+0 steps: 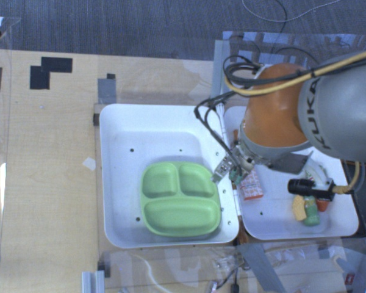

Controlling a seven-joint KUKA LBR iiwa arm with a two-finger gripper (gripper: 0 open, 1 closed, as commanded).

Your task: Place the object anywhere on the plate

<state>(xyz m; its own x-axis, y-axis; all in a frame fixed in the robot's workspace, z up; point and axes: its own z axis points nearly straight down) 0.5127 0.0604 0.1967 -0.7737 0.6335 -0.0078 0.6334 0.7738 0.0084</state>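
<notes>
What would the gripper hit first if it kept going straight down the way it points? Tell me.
Probably the ridge where the two bins meet: the gripper points down over the left bin's right rim, beside the green plate. Depth is unclear; it could land just inside the right bin.

Plate (180,199) in left bin (119,163)

Green plate (181,199) in left bin (119,163), claw (230,171) at its right rim.

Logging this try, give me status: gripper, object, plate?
Gripper low over the divide between bins, grasp unclear. Green plate in left bin, nothing on it. Orange packet, toy items in right bin.
</notes>
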